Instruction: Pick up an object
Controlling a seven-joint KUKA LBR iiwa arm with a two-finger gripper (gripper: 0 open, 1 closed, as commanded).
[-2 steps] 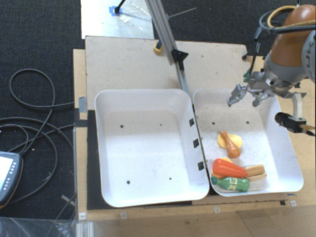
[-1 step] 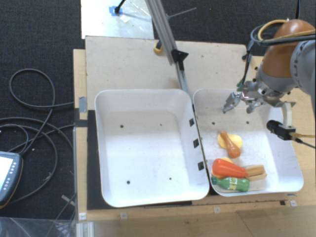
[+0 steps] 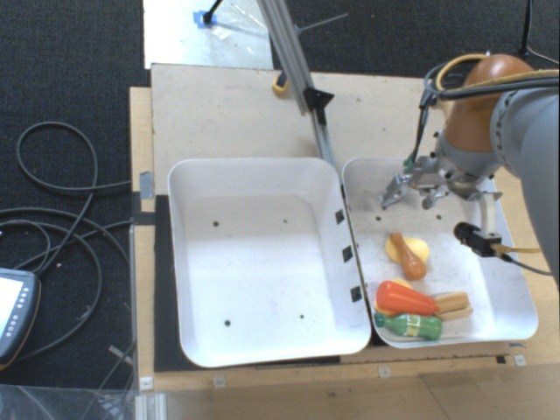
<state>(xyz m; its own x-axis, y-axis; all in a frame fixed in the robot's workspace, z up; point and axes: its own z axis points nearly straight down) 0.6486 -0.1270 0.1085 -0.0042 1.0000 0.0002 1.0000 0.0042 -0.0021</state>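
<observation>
We see the grey robot arm (image 3: 528, 138), with its orange band (image 3: 477, 112) above the wrist, reaching in from the right over the far end of the shallow white right-hand bin (image 3: 503, 297). Its two-finger metal gripper (image 3: 409, 200) hangs above the bare floor of that bin, and its silvery fingers (image 3: 391, 195) stand spread apart, so we read the tool as wide and gripping no object. The things to pick all lie in the same bin, nearer the camera than the gripper and apart from it. Closest to it is an orange-brown drumstick-shaped toy (image 3: 407, 255), which lies slanted across a round yellow piece (image 3: 423, 249) and touches it. Further toward the near rim lies a red-orange carrot-shaped toy (image 3: 404, 299), with a tan bread-like stick (image 3: 453, 303) just beside its right end. A green plastic bottle (image 3: 409, 325) lies on its side along the near wall, right under the carrot shape. The shallow white left-hand bin (image 3: 254, 261) sits touching the right one, and small black clips (image 3: 347, 254) mark the shared edge. Both bins rest on a pale wooden bench (image 3: 219, 112). A thin grey pole (image 3: 293, 46) slants down from the top toward the joint between the bins, and dark cables (image 3: 57, 191) loop on the black floor at the left.
</observation>
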